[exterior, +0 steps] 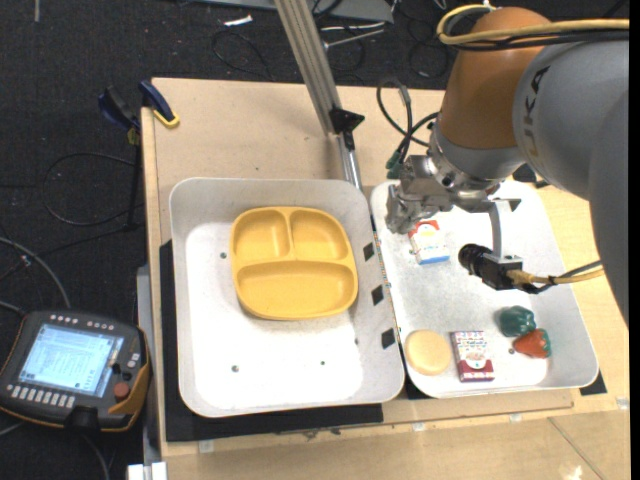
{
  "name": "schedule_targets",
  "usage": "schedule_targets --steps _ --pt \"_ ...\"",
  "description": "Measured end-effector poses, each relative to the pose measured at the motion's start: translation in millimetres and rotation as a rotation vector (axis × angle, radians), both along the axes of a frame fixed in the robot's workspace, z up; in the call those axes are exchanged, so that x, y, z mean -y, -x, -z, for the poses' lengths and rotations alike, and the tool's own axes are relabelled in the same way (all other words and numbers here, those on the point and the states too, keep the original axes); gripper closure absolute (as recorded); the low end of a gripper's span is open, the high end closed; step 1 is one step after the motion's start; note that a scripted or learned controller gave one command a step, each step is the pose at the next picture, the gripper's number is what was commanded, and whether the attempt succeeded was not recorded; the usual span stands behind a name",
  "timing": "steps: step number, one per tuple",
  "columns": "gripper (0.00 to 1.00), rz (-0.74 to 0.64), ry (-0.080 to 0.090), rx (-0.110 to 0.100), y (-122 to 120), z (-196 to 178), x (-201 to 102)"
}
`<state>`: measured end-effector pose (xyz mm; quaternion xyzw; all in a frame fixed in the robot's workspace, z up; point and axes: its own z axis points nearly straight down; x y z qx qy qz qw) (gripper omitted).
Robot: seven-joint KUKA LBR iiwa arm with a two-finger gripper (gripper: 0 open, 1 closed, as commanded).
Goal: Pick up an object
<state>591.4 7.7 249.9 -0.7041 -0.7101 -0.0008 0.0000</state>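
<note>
Camera view: nearest in the right bin [572, 368] lie a round yellow disc [428, 352], a red-and-white card box [472, 356], a red strawberry toy [533, 343] and a green toy [516, 319]. Farther back, the tool [410, 208] hangs just beside a small carton [430, 242]; its opening cannot be told. A yellow divided plate [293, 262] sits in the left bin [200, 298].

light: even, bright overhead | shadows: soft, faint | glare: mild on white bins [200, 298] | focus: sharp
</note>
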Motion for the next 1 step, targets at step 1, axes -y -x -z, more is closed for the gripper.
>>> schedule_targets --steps 1 --pt "1.00 0.001 0.000 0.001 -29.5 14.0 -49.2"
